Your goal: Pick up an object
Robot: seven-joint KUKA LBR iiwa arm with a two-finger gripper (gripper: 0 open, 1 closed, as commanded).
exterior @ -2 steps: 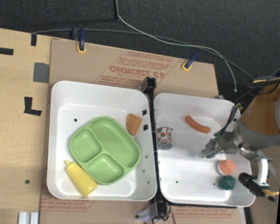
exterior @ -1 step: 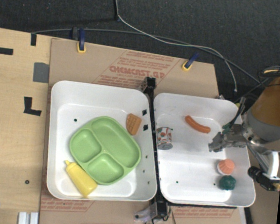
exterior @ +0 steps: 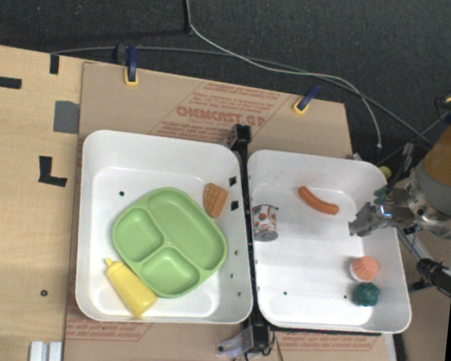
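Seen from above, at a slant. Two white bins side by side on a cardboard sheet, clipped at its far edge by two clamps.

In the left bin: a green plate with three compartments, lying flat in the middle; a yellow bottle on its side at the near left corner, touching the plate's rim; an orange waffle near the far right corner, just beside the plate.

In the right bin: a small can upright by the left wall; a sausage lying apart toward the far side; a pink ball and a dark green ball close together by the right wall, the green one nearer the camera.

Arm reaching in from the right. Gripper over the bin's right side, between the sausage and the pink ball, well apart from the can. Cannot tell whether apart or together; nothing seen clamped in it. All seven things resting in the bins, none lifted.

Thin cable trailing across the dark ground behind the bench.
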